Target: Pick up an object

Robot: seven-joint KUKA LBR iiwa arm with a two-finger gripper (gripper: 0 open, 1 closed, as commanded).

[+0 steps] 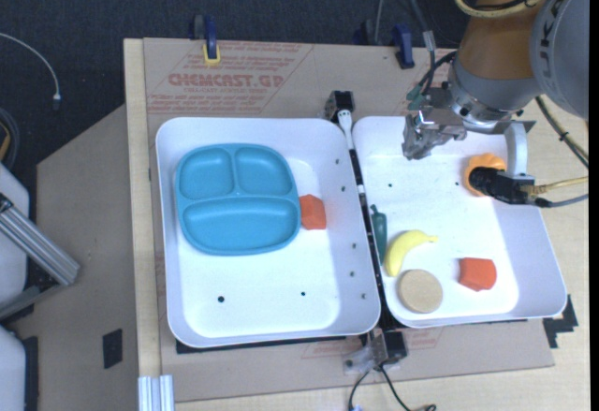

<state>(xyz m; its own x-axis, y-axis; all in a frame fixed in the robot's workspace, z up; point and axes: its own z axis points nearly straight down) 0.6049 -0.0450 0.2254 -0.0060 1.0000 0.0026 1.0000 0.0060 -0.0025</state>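
Over right bin [524, 306]: pincer [418, 149], nothing held.

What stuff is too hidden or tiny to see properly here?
- Orange thing in the right bin, camera view: half hidden by the black gripper part, so its shape is unclear.
- Green thing beside the banana, camera view: too thin to name.
- Gripper: fingers blurred.
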